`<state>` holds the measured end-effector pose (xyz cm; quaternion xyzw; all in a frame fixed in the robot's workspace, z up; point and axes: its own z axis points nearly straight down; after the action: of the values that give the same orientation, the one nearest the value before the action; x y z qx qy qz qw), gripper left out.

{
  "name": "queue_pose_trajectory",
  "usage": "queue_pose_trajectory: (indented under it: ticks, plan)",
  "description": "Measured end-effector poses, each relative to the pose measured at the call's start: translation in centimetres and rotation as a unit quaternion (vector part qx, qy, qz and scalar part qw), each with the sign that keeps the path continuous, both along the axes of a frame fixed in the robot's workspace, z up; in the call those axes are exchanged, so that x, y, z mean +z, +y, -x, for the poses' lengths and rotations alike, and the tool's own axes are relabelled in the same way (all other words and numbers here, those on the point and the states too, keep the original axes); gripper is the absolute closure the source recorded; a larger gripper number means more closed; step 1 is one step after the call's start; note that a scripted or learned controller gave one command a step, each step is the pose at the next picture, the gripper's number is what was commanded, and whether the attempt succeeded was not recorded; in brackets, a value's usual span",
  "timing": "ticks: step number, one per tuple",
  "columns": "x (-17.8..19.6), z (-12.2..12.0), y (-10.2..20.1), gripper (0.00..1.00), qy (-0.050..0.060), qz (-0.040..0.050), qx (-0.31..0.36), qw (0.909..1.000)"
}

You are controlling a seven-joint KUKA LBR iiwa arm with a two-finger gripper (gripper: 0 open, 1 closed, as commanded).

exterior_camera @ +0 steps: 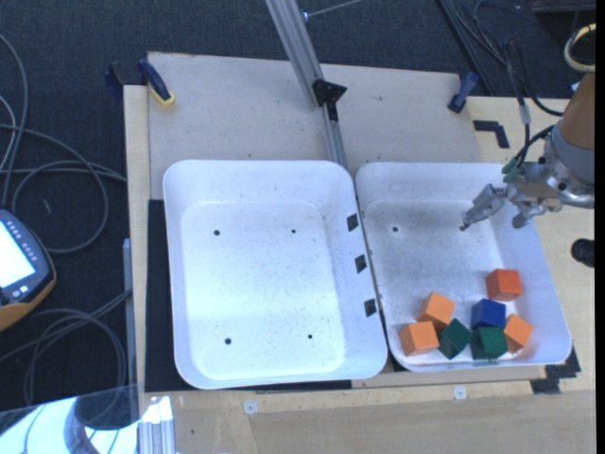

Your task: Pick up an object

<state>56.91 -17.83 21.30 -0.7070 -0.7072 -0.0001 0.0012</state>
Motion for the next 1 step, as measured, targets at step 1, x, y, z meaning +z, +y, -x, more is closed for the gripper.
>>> queue_pose_trajectory:
  ticks: [1]
  plan:
    - [-10.52, -2.82, 0.20, 0.00, 0.004, -0.0006, 0.001, 1.0000]
